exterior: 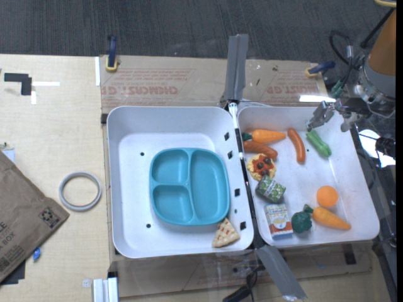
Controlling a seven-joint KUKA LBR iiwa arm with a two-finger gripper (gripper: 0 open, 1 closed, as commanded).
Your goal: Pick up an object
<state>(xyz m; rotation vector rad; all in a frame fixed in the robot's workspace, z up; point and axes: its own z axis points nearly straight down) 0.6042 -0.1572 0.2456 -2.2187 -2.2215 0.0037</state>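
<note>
One arm leans in at the upper right, gripper (322, 113) above the green pickle (319, 143); we can't tell its jaw state.

Dark carpet (157, 11) lies beyond the pale wooden bench (44, 124) (cardboard sheet (164, 80) clamped on it), with a tape ring (80, 190) at left.

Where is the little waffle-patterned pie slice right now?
The tan waffle-patterned pie slice lies in the left white bin, at its near right corner, just below the teal divided plate.
</note>
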